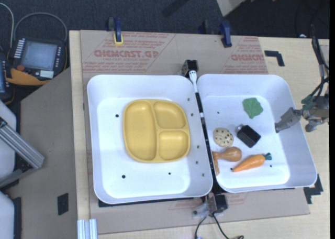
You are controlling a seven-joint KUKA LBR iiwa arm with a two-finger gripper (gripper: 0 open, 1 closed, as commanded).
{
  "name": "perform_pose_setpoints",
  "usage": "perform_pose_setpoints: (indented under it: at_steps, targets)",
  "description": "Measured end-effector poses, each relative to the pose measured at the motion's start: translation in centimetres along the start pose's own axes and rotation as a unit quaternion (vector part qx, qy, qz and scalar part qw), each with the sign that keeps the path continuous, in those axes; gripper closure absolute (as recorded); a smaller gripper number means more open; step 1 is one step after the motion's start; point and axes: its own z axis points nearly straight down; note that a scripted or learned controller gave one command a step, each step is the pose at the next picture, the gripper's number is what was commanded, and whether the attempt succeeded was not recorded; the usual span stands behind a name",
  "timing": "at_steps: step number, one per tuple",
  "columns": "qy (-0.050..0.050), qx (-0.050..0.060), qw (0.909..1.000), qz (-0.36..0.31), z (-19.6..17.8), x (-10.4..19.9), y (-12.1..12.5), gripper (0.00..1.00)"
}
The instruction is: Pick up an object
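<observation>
Hovering at the right bin's (pixel 293 96) right rim, gripper (pixel 293 119) grasps nothing; finger state: cannot tell. Approach step only. Next move calls for descent onto black block (pixel 248 136) mid-bin.

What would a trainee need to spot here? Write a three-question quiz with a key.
1. True or false: the yellow divided plate lies in the left bin.
2. Which item lies nearest the carrot? A) green leaf B) drumstick C) black block
3. How many items lie in the right bin?

Key: 1 true; 2 B; 3 five, counting the cookie.
</observation>
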Motion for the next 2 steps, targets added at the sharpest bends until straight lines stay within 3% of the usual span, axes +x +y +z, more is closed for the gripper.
perform_pose_setpoints:
  at_steps: [1, 2]
  targets:
    - [-0.002, -0.006, 1.0000, -0.002, -0.6, 0.1, 0.2, 0.00]
    - [0.000, -0.003, 1.0000, -0.002, 5.6, 0.3, -0.4, 0.00]
